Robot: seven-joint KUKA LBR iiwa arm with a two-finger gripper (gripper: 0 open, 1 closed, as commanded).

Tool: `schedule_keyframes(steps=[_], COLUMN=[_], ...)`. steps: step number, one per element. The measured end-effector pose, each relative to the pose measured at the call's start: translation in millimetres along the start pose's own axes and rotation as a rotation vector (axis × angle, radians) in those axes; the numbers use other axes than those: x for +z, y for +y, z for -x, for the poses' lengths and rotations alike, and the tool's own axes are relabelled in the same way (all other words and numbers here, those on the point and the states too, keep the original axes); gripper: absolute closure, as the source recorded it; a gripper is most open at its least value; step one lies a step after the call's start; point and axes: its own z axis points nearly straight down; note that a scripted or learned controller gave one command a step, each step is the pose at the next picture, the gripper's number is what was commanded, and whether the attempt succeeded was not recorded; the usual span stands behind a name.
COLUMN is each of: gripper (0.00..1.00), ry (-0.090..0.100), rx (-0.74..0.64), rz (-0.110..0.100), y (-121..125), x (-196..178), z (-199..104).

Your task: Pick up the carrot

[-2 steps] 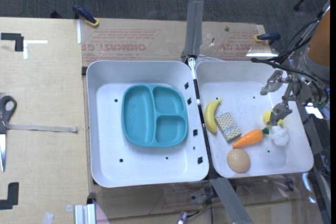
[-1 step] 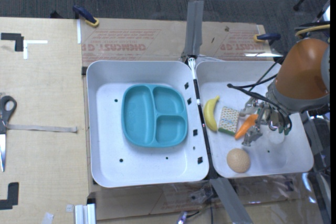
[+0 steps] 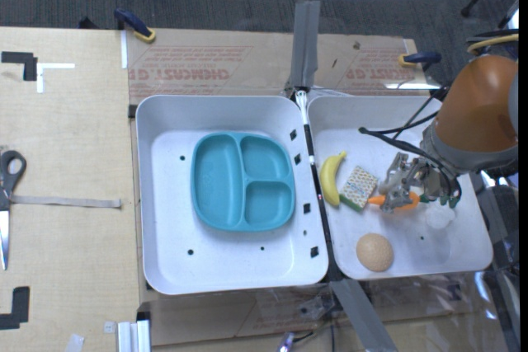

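The carrot [image 3: 391,202] is a small orange piece lying in the right bin [image 3: 462,253], just right of a speckled sponge. My gripper [image 3: 402,187] reaches in from the right and sits directly over the carrot, its metal fingers [image 3: 399,175] straddling the orange body. Part of the carrot is covered by the fingers, and an orange end shows on each side. I cannot tell whether the carrot is off the bin floor.
In the right bin lie a yellow banana [image 3: 332,176], a speckled sponge with a green edge [image 3: 358,187] and a tan egg-shaped ball [image 3: 374,251]. The left bin [image 3: 165,260] holds a teal divided plate [image 3: 244,180]. Scissors [image 3: 8,194] lie far left on the bench.
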Motion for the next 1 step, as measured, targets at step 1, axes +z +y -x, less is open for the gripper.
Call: schedule_keyframes(steps=[1], gripper=[1.0], ry=[0.005], rx=[0.092], rz=[0.001], y=[88.6], x=[-89.2], z=[2.9])
